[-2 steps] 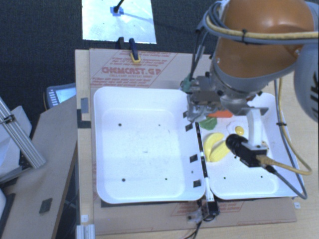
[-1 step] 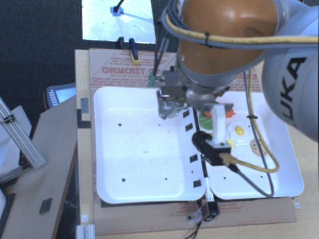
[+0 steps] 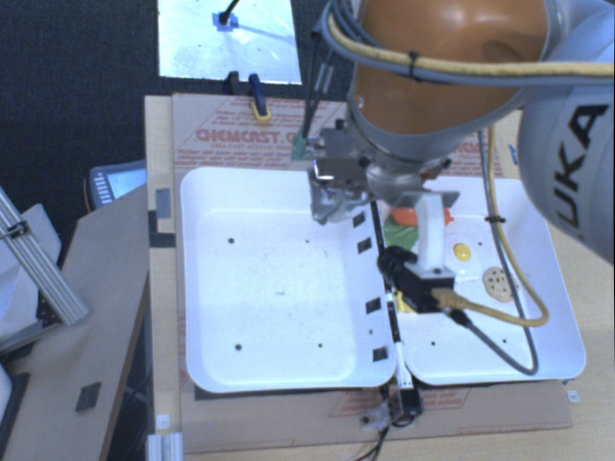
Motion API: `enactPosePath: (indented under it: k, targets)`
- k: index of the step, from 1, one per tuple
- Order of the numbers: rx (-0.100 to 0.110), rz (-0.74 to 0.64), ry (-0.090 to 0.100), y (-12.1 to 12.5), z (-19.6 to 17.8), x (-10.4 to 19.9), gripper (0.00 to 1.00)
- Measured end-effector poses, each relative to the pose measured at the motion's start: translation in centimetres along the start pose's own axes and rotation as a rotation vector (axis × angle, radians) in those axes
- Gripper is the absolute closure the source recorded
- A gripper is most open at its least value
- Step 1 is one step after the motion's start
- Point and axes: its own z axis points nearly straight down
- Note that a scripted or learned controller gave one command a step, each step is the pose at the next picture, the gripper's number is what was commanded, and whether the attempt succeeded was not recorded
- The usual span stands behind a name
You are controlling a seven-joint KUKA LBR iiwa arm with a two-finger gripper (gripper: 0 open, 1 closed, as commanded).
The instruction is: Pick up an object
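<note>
The end effector (image 3: pixel 332 200) hangs low at the rear of the bins, over the ridge where the two meet, and its metal tip sits just inside the left bin (image 3: pixel 259 286); whether it is spread or pressed together I cannot tell, since the wrist hides most of it. A white bracket and a black fitting with a yellow plug (image 3: pixel 428 291) hang beside it over the right bin (image 3: pixel 538 353). Above, the orange band (image 3: pixel 442 36) bulges large (it is nearest the camera), and the grey arm (image 3: pixel 577 152) enters from the upper right, bent steeply downward, with cables looping off it across the right bin.

The objects lie in the right bin, near its rear: an orange piece (image 3: pixel 404 216), a green piece (image 3: pixel 399 233) just beside it, a small yellow item (image 3: pixel 463 253) and a tan speckled disc (image 3: pixel 497 283). Both bins rest on cardboard (image 3: pixel 231 137) on the worktop (image 3: pixel 115 257).
</note>
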Motion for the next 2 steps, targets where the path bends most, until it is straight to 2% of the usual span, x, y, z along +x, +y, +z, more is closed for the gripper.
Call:
enactPosePath:
  k: [1,2]
  targets:
    - [-0.002,-0.005,0.001,0.0,-1.1,0.0,1.0]
    - [-0.008,0.0,0.005,0.0,-11.3,3.7,1.0]
